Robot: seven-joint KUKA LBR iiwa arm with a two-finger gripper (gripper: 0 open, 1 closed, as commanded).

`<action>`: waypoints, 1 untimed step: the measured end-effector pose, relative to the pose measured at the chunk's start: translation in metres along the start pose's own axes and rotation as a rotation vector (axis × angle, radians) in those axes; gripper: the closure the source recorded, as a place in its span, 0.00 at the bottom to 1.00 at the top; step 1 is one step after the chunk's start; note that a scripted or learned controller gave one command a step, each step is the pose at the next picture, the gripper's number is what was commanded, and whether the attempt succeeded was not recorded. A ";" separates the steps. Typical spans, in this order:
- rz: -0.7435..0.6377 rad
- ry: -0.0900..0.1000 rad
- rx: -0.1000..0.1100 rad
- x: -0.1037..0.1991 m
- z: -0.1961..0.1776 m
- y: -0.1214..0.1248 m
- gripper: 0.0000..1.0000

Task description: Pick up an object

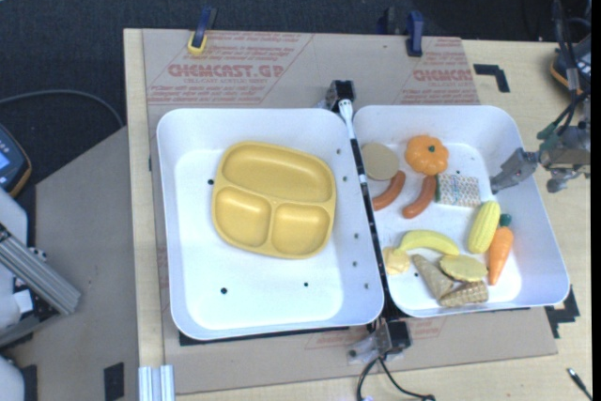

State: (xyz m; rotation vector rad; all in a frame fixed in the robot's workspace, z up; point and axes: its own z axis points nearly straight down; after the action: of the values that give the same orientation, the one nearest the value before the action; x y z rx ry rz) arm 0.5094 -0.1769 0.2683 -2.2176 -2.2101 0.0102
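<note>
Camera view: gripper (519,168) at right bin (526,296) rim, can't tell its state. Toy food untouched; corn (485,225), carrot (500,251) nearest. Approach step; next needs descent over one item.

Single fixed camera mounted above the brown cardboard-covered bench (282,70), angled down at a slant; both shallow white plastic bins (188,202) (535,221) are framed whole, from moderate distance.
</note>
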 end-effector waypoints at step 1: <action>-0.003 -0.003 -0.012 0.000 -0.006 0.002 0.00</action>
State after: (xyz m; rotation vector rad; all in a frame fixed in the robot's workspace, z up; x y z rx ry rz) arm 0.5116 -0.1766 0.2742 -2.2214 -2.2214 0.0004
